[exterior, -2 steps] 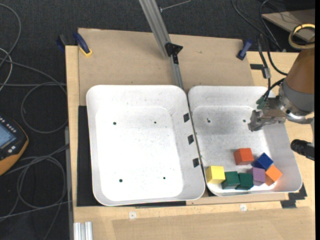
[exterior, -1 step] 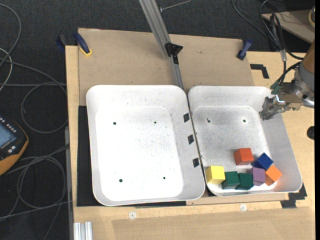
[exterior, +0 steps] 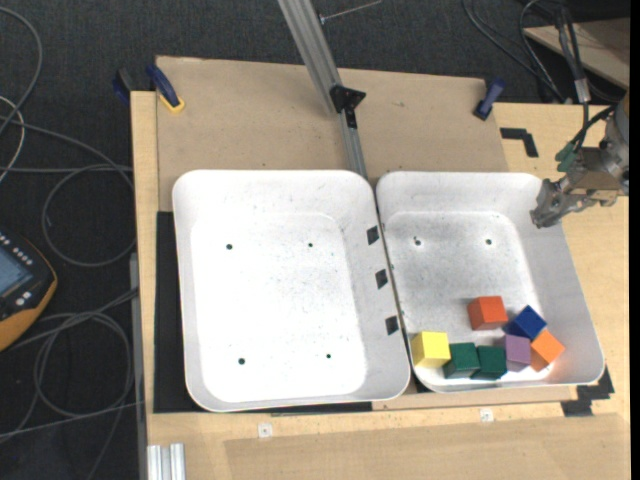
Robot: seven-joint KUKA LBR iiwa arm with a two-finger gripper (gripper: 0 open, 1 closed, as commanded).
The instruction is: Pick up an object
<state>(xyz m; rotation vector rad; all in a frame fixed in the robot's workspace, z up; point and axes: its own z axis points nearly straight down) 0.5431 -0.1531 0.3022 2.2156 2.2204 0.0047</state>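
Several small blocks lie in the near corner of the right bin [exterior: 450, 208]: a red-orange block [exterior: 487, 312], a blue block [exterior: 527, 322], an orange block [exterior: 547, 347], a purple block [exterior: 517, 349], two dark green blocks [exterior: 476, 360] and a yellow block [exterior: 432, 348]. My gripper [exterior: 552, 208] hangs at the far right rim of that bin, well above and behind the blocks. Nothing shows between its fingers.
The left bin [exterior: 270, 193] sits beside the right one, with black clips along the shared edge. A metal pole [exterior: 318, 48] slants up from the bench behind the bins. Blue clamps [exterior: 165, 88] hold the board's far corners. Cables lie on the floor at left.
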